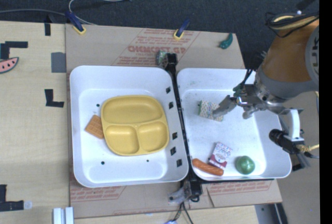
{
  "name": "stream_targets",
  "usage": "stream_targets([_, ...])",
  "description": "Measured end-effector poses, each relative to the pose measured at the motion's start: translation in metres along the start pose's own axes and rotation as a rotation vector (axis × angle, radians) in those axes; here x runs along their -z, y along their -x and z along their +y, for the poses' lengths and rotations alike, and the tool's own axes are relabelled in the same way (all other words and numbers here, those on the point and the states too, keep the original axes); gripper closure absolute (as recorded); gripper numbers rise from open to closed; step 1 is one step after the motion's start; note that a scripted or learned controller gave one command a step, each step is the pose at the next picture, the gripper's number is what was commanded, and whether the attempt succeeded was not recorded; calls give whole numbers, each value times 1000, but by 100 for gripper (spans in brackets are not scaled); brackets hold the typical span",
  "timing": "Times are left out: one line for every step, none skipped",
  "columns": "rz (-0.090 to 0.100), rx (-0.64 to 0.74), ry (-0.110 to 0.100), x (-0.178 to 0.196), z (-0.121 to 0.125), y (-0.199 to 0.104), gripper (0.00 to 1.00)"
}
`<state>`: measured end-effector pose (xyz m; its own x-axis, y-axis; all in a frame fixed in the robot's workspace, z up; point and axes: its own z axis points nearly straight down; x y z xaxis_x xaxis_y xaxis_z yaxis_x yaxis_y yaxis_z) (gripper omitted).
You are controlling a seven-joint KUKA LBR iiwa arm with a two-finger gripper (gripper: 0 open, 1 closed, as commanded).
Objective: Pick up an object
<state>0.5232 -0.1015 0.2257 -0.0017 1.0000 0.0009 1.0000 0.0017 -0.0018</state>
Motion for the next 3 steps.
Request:
stream_targets([1,-2,-4,-126,-29,23,0])
stream_targets([-1,-1,5,-139,35,46,0])
stream_targets([-2,0,6,-139,32,0,0])
